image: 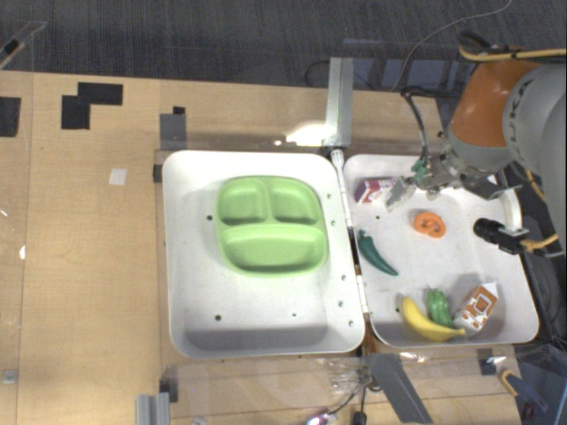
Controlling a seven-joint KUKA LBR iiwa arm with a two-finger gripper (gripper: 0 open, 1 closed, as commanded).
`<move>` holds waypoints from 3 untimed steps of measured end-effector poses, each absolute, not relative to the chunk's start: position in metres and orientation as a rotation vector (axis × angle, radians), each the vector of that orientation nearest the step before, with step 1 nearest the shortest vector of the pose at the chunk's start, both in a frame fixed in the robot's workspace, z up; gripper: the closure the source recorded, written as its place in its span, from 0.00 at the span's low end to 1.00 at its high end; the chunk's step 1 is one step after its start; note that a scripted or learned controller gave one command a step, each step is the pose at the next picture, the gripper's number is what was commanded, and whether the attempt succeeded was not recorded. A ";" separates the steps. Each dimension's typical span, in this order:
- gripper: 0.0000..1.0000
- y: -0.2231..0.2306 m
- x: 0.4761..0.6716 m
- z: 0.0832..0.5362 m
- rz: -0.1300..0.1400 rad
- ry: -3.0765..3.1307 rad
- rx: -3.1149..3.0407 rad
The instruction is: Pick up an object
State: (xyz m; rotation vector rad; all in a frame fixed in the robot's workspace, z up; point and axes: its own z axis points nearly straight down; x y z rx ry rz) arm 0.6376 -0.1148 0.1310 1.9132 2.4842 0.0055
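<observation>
- The gripper sits over the far part of the right bin, its fingers angled down toward the left; whether they are spread or pressed together cannot be told at this size.
- Just beside the fingers, near the bin's far-left corner, lies a small red-and-white carton, its long axis roughly left to right. It bears print, but too small to read.
- An orange round piece lies near the middle of that bin, apart from the rest.
- A dark green pepper lies close to the left wall, its long axis running diagonally from far-left to near-right.
- Along the near edge, a yellow banana curves left to right, touching a bright green item just behind it.
- An orange-and-white carton stands tilted by the near-right corner; its markings are illegible.
- Open white floor shows in the middle of the right bin, between the orange piece and the banana.
- The left bin holds a green divided plate near its centre, with bare floor all round it.
- Both bins rest on a wooden surface.
</observation>
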 end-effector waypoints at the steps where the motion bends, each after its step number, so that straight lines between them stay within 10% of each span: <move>1: 0.00 -0.173 0.624 0.090 0.008 2.406 2.002; 2: 0.00 -0.151 0.589 0.091 0.011 2.451 1.944; 3: 1.00 -0.149 0.592 0.104 0.020 2.451 1.939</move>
